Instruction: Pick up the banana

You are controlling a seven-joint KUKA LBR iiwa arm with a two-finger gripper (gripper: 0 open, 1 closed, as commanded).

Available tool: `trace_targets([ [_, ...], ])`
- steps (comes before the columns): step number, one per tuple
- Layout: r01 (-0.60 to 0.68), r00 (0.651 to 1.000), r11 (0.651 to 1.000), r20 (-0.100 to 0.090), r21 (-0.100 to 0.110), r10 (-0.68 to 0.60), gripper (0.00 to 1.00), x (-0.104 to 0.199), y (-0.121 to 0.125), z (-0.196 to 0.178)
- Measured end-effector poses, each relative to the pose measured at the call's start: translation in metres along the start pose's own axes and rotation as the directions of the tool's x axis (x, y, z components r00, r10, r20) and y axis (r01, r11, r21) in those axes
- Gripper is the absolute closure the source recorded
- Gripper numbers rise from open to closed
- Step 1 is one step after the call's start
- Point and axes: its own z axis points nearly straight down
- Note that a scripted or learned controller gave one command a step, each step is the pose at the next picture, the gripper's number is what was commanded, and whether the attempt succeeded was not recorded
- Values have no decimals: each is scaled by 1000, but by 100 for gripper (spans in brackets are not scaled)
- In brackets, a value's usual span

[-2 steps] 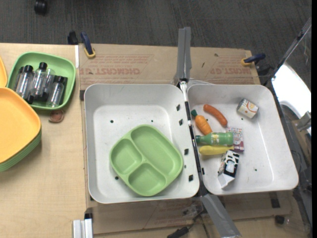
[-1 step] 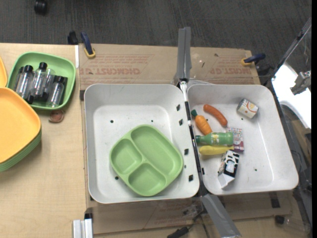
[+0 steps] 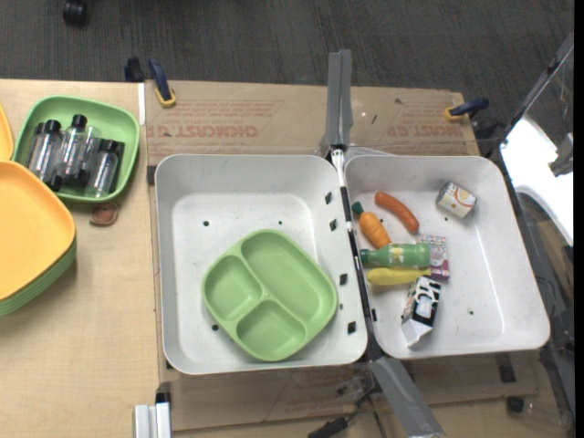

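The banana (image 3: 394,277) is a small yellow toy lying flat in the right bin (image 3: 511,272), near its left wall. A green bottle (image 3: 394,256) lies right behind it, touching or nearly touching it. An orange carrot (image 3: 373,227) and a red-orange sausage (image 3: 397,210) lie further back. A black and white carton (image 3: 422,307) sits just in front of the banana.
A small white carton (image 3: 455,200) lies at the right bin's back right, a pink packet (image 3: 436,254) beside the bottle. The left bin (image 3: 182,199) holds a green divided plate (image 3: 269,294). On the bench at left stand a green tray of bottles (image 3: 77,150) and stacked yellow plates (image 3: 27,235).
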Motion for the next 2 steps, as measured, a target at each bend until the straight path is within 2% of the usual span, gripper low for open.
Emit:
trace_targets([
  [2, -23, 1000, 1000, -1, 2, 23, 100, 9, -42, 46],
])
